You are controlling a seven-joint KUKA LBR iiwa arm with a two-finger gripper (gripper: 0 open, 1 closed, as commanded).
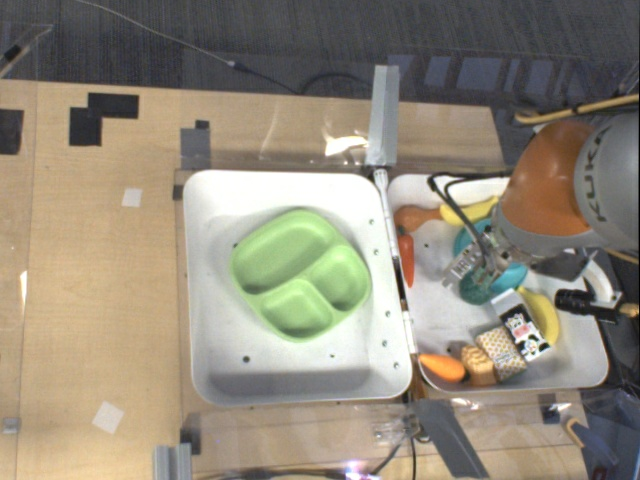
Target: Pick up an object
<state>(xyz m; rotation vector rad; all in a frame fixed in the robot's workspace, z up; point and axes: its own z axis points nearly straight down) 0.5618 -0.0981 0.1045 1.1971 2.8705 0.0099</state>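
My gripper hangs low over the middle of the right bin, right above a teal object that it partly hides. Around it lie a yellow banana, an orange carrot-like piece and a red piece by the bin's left wall. Toward the front lie a second yellow banana, a black-and-white box, a tan waffle-like block and an orange piece. I see nothing lifted off the bin floor.
The left bin holds a green divided plate. The arm's orange band and grey body cover the right bin's far right corner. A metal post stands behind the wall between the bins.
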